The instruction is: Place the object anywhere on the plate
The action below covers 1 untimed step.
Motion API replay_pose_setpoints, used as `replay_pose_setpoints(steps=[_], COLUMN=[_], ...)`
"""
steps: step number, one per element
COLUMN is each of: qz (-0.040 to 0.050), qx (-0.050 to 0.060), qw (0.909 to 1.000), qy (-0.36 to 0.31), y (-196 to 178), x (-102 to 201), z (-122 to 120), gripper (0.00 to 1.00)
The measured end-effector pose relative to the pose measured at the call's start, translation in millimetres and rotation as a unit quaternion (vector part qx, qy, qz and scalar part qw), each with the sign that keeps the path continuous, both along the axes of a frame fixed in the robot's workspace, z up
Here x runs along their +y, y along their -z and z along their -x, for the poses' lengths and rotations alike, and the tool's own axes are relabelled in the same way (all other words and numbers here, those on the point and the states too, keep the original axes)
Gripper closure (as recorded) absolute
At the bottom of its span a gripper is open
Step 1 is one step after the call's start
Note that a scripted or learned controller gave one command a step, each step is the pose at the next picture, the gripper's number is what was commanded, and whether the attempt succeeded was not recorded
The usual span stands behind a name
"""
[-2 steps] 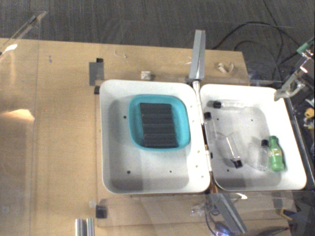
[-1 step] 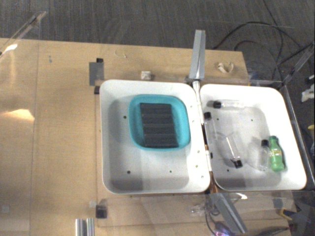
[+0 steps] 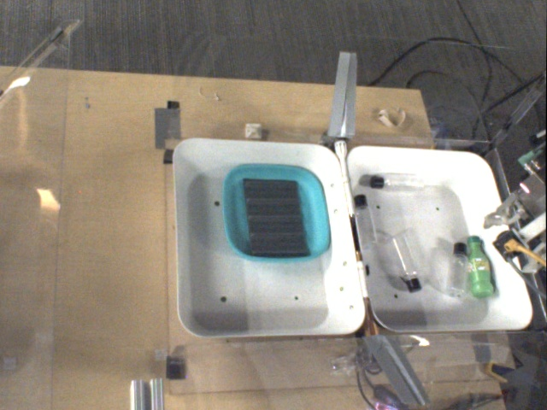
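A teal square plate lies in the left bin, toward its back. A dark ridged rectangular object rests flat on the plate's middle. In the right bin a small green bottle with a black cap lies near the right wall. Two clear tubes with black caps lie there too, one at the back and one in the middle. My gripper sits at the right bin's right rim, partly cut off by the view's edge, just above and right of the green bottle.
A grey metal post stands behind the seam between the bins. Cables and clutter lie beyond the bench's right edge. Small black clamps mark the bench around the bins.
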<state>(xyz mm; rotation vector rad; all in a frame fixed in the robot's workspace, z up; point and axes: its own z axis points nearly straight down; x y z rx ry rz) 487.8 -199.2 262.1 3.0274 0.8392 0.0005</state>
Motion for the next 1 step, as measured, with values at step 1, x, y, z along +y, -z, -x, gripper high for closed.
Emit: replay_pose_setpoints(steps=[1], qz=[0.0007], qx=[-0.002], qw=[0.9928], qy=[0.120], y=[-173.5], x=[24.3], z=[-25.2], gripper=[0.00])
